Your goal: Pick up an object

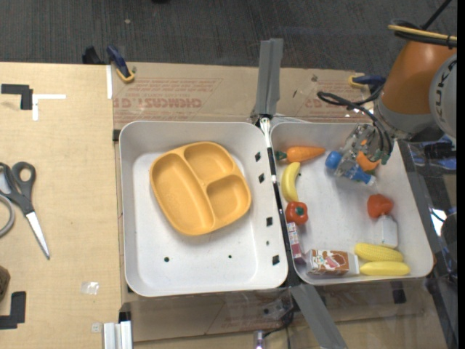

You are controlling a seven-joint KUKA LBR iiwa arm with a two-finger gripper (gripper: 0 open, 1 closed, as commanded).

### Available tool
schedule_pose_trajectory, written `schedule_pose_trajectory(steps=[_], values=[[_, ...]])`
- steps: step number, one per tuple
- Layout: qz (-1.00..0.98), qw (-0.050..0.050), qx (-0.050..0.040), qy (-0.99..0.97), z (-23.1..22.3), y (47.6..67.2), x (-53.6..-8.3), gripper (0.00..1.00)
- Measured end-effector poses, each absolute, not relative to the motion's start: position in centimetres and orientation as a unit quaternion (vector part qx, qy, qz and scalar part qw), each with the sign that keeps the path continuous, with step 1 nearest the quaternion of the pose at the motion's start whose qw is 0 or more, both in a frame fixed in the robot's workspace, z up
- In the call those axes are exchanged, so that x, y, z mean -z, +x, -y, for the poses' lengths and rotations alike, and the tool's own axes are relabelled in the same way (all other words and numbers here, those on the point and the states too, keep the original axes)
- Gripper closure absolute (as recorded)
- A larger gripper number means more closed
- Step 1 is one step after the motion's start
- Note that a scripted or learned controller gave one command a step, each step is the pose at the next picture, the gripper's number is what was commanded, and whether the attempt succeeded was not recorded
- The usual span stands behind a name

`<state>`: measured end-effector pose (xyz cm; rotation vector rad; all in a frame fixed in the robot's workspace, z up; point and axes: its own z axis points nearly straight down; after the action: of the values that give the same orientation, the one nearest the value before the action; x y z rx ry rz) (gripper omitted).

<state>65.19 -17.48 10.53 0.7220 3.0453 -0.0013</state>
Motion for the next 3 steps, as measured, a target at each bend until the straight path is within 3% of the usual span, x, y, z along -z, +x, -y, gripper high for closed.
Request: schedule_pose_trajectory(steps=[1,2,3], values=[[-0.973,0.006,0.0006,0.231,17.5,65.2,-10.5,0.00],[-0.971,0.000,0.0004,0.239,10.4,64.4,-9.2,0.00],[-0.953,0.001,-0.0004,0.302,11.2,60.9,-9.2,0.00]])
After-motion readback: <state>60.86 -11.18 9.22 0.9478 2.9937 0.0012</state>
